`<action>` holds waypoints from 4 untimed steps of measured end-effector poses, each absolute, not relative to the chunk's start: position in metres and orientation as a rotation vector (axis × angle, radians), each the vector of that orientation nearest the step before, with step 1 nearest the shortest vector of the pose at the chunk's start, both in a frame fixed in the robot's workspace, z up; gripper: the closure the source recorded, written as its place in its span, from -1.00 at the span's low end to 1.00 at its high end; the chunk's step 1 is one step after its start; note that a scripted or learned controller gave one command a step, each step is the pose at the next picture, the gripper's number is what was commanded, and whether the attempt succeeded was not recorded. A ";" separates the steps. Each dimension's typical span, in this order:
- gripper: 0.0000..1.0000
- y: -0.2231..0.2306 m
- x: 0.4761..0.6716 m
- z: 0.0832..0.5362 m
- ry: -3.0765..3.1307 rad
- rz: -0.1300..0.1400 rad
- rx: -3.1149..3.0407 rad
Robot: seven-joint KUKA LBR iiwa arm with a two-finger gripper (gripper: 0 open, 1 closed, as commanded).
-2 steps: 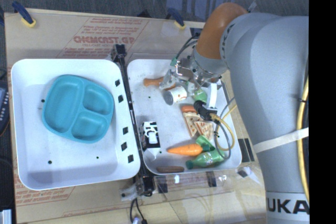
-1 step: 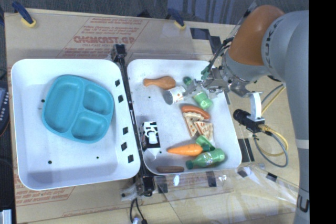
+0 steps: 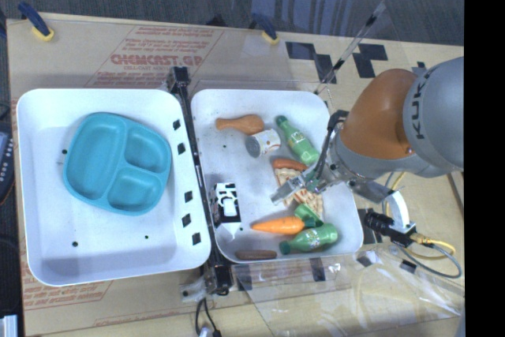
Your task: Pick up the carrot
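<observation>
The orange carrot point(image 3: 278, 226) lies on its side near the front of the right bin point(image 3: 237, 110), its green top pointing right against a green bottle point(image 3: 310, 239). My gripper point(image 3: 293, 188) hangs low in the bin just behind the carrot. It is over a pizza slice point(image 3: 288, 165) and a waffle-like cracker point(image 3: 310, 204). Nothing shows held in it. The grey arm with its orange band point(image 3: 379, 126) reaches in from the right.
The right bin also holds a chicken drumstick point(image 3: 241, 123), a second green bottle point(image 3: 297, 140), a small grey cup point(image 3: 263, 144) and a brown sausage point(image 3: 256, 254) at the front wall. A blue divided plate point(image 3: 117, 162) sits in the left bin point(image 3: 47, 249).
</observation>
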State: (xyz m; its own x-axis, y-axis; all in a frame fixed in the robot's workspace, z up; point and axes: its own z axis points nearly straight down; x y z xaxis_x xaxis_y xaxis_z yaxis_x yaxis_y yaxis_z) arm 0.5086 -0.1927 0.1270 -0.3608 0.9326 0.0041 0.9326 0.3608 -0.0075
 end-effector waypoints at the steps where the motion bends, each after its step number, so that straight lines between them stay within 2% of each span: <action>1: -1.00 -0.176 0.481 0.098 -2.780 0.000 -1.491; 2: -1.00 -0.186 0.481 0.098 -2.979 0.007 -1.048; 3: -1.00 -0.186 0.483 0.098 -3.152 0.009 -0.258; 4: 1.00 -0.185 0.486 0.110 -3.159 0.010 -0.246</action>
State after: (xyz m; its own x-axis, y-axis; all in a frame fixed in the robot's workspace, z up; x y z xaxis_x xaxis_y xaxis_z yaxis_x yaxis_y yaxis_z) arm 0.4858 -0.1852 0.1100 -0.9876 0.1547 -0.0277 0.1549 0.9879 -0.0044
